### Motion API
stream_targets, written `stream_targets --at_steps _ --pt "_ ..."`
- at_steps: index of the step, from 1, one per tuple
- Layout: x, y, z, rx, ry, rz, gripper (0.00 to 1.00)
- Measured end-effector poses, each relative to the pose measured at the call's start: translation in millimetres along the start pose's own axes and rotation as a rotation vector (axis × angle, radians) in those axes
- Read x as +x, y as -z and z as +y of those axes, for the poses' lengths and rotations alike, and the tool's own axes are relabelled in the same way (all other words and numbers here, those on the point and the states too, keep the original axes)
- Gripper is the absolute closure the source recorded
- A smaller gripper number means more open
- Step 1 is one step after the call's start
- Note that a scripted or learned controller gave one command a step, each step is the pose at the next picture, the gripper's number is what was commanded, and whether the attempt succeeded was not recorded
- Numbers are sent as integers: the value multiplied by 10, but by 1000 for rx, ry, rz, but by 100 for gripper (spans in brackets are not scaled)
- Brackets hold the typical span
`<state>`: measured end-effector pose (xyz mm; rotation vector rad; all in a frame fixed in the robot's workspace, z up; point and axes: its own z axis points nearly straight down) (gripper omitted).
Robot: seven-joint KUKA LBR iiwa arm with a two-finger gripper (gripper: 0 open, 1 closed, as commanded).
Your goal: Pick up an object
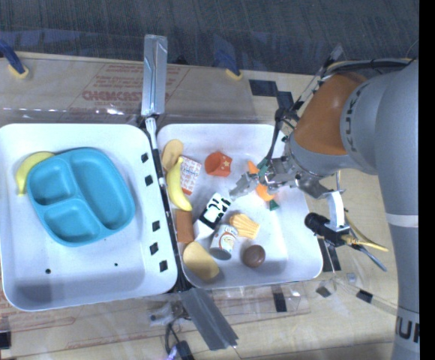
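My gripper (256, 184) hangs low over the right part of the right bin (301, 265), with the grey arm and its orange band (326, 122) behind it. A small orange object with a green tip (264, 193) lies right at the gripper, partly hidden by it. I cannot see whether it is held. To the left of the gripper sit a red piece (219, 163), a yellow banana (177, 190), a black-and-white box (216, 210), a yellow ridged piece (244, 225), a small can (225, 240) and a brown ball (253, 256).
The left bin (22, 287) holds a blue divided plate (82, 193) and a yellow banana (28, 168) at its far left. A tan rounded item (200, 261) and a brown stick (184, 226) lie by the divider. Cables and a black fitting (324, 226) sit at the right rim.
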<state>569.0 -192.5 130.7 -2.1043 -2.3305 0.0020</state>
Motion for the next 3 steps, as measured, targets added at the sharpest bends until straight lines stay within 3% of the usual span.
stream_targets --at_steps 1,3 --pt "-149 -266 408 -18 -23 3 0" --pt "-233 -330 835 25 -74 13 0"
